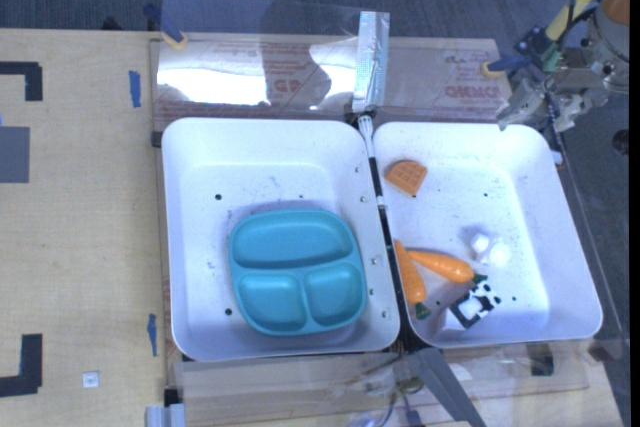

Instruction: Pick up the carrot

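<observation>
An orange carrot (441, 264) lies on its side low in the right bin (530, 205), its green end pointing right. A second, shorter orange carrot-like piece (411, 282) lies just left of it against the bin's left wall, with its green tip toward the front. My gripper (541, 107) hangs at the far right corner of the right bin, above the rim. It is well away from both carrots and nothing hangs under it.
The right bin also holds an orange waffle-like piece (406, 176) near its back left, a small white object (481, 243) and a black-and-white toy (477, 304) right of the carrots. A blue divided plate (295, 270) fills the left bin (200, 175).
</observation>
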You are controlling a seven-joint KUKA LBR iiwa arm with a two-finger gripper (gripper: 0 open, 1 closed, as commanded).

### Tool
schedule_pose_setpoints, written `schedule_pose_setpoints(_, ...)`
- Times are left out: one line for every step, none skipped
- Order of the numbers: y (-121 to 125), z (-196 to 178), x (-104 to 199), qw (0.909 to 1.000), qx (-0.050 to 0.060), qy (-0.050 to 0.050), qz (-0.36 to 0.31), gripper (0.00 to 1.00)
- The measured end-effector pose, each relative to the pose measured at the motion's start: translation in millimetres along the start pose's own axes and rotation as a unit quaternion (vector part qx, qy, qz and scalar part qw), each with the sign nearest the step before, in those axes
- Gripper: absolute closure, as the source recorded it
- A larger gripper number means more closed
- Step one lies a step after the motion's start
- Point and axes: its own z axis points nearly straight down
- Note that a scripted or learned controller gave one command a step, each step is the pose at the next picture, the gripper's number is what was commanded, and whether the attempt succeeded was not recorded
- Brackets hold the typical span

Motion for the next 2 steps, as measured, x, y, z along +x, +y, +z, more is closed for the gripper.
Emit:
schedule_pose_setpoints(-23.6, 94.5, 58.4, 1.0000, 0.003, 0.001, 0.000, 0.00)
schedule_pose_setpoints(-91.3, 99.5, 136.7, 0.9992, 0.001, 0.001, -0.041, 0.00)
